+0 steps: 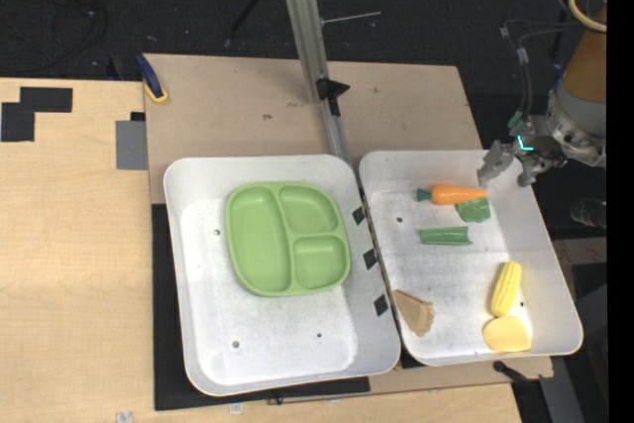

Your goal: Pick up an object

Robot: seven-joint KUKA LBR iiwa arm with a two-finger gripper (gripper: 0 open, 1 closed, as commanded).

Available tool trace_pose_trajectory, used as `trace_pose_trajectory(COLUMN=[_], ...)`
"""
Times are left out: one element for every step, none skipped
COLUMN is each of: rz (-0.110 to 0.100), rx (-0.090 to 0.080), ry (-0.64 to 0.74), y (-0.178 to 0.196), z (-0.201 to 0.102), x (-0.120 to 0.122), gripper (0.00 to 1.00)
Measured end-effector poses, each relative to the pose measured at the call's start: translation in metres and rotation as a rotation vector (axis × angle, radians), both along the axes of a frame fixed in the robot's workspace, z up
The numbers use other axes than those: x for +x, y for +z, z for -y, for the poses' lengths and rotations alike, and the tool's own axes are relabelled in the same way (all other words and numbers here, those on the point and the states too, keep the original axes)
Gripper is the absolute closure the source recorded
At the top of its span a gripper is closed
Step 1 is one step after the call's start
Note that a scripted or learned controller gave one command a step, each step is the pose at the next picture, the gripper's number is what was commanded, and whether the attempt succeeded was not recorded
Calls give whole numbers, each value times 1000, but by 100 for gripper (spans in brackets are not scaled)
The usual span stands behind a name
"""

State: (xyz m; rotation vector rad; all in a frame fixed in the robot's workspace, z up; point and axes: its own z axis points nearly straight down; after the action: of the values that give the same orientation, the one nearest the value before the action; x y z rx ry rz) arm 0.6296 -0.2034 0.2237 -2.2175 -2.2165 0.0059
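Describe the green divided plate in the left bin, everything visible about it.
The green plate is a light green, plastic-looking tray with rounded corners and three compartments: one long section on its left, two smaller ones stacked on its right. All three look bare. It lies flat, slightly rotated, in the upper middle of the left white bin, touching only the bin floor.

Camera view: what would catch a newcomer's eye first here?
The green divided plate in the left bin stands out most. In the right bin, an orange carrot lies near the far edge, with yellow corn toward the near right corner. The hand hovers at that bin's far right edge.
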Motion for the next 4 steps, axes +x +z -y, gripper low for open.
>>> trace_pose_trajectory(rz=[5,4,4,8], rx=[-1,-2,-2,-4], ry=[1,5,1,4], y=[3,-57,-112,-134], z=[0,-2,6,6], x=[1,7,5,6], gripper=[0,0,0,0])
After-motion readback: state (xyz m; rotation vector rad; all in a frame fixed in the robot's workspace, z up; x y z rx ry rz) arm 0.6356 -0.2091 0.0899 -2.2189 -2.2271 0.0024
